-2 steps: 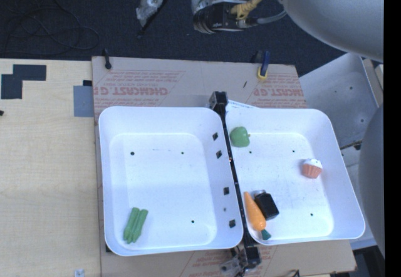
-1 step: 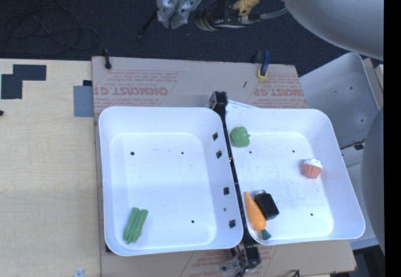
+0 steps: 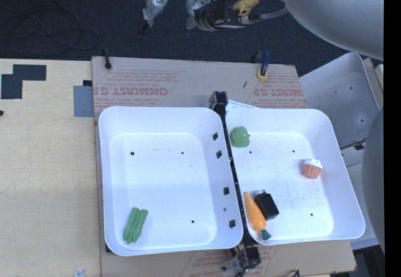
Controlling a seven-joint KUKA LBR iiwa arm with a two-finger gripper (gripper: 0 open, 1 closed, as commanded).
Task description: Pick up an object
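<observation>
While the tool [image 3: 172, 6] hangs above the far edge of the table [image 3: 44, 163] with fingers spread and nothing between them, the objects lie in the bins. Left bin [image 3: 119, 125]: green bean pods [image 3: 135, 225]. Right bin [image 3: 335, 144] (four items): green apple [image 3: 240, 137], cupcake [image 3: 311, 168], carrot [image 3: 254, 210] touching a black block [image 3: 267, 205].

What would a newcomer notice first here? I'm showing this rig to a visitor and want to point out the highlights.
The claw hangs at the top of the view, above the dark floor beyond both bins, fingers apart and holding nothing. In the right bin lie a green toy apple, a cupcake, and an orange carrot touching a small black block. The left bin holds green pea pods near its front left corner.
</observation>
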